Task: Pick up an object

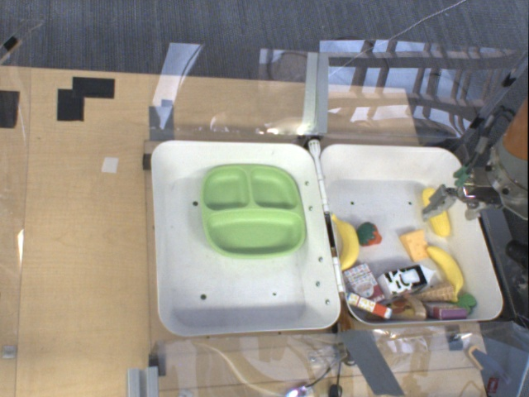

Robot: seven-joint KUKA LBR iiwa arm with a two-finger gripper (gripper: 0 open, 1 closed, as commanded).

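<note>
Left bin (169,246): shallow white plastic tray with rounded corners, bearing a lime-green plastic divided plate (252,209) with three compartments, set a little above the middle, apart from every wall.

Right bin (372,165): shallow white tray of the same kind, touching the left one along a shared middle seam; upper half bare, clutter gathered in the lower half.

Arm (508,151): grey, reaching in from the right edge, orange band just showing at the frame edge.

Gripper (449,198): two-finger metal gripper low over the right bin's right side; fingers spread apart, nothing between them.

Small yellow banana-shaped toy (438,218): just beside and partly under the fingertips, near the right wall; contact hard to judge.

Larger yellow toy banana (347,242): lying against the left wall of the right bin.

Red and green round toy (369,234): just right of that banana.

Orange cheese-like wedge (414,245): mid-bin, below the gripper.

Second long yellow banana (446,268): slanting toward the lower right corner.

Black and white carton (406,279): lying flat near the bottom wall.

Bottom pile: small packets and toy foods crowded along the lower wall, too jumbled to name.
</note>
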